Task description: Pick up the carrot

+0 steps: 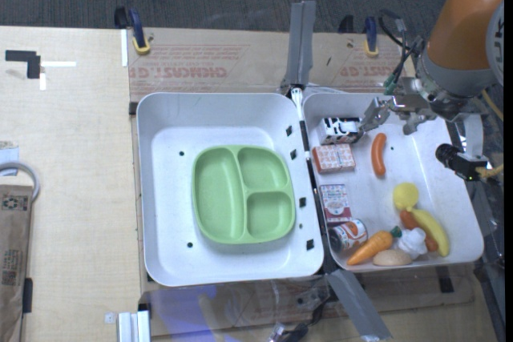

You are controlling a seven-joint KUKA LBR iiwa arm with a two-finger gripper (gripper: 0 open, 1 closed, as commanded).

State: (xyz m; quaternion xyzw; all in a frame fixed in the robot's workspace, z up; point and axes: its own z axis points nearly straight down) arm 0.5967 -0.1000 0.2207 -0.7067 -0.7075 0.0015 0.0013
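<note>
The carrot (370,247) is orange with a green tip. It lies at a slant near the front edge of the right bin (453,192), between a can (349,234) and a beige rounded item (392,258). My gripper (375,115) hangs over the back of the same bin, close to a black-and-white item (342,126). It is well away from the carrot, and nothing shows in its grasp.
A red sausage (379,154), two small cartons (334,158) (335,200), a yellow lemon (405,195), a banana (433,230) and a white piece (412,240) share the right bin. The left bin (160,172) holds a green divided plate (244,193).
</note>
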